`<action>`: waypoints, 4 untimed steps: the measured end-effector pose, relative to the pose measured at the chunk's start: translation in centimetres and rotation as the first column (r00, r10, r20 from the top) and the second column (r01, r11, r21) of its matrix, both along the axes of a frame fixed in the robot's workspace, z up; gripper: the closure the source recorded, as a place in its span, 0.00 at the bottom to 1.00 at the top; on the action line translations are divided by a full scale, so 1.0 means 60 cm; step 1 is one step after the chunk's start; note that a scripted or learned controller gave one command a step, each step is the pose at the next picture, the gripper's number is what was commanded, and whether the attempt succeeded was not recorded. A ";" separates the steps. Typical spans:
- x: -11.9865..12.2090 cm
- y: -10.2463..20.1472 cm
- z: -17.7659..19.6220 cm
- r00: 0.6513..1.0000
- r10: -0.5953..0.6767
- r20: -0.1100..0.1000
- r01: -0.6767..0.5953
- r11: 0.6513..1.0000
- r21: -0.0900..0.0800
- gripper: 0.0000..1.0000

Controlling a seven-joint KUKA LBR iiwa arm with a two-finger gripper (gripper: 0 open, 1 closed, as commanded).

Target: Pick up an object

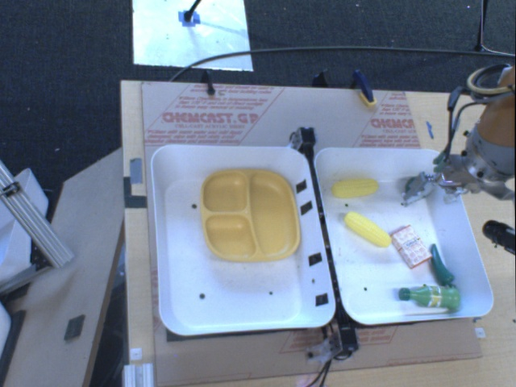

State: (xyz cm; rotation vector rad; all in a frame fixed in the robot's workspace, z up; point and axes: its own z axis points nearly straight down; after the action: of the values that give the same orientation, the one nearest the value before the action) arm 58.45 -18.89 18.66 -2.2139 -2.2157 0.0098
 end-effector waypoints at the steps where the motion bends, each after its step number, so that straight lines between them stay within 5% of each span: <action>1: 0.005 0.001 0.012 1.000 0.003 0.012 -0.003 1.000 -0.003 0.00; 3: -0.001 0.013 -0.143 1.000 0.001 0.010 -0.001 1.000 -0.002 0.00; 4: 0.000 0.013 -0.171 1.000 0.001 0.011 -0.001 1.000 -0.002 0.00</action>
State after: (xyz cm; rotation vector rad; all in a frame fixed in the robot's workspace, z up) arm 58.43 -18.09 8.41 -2.2198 -2.2233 -0.0002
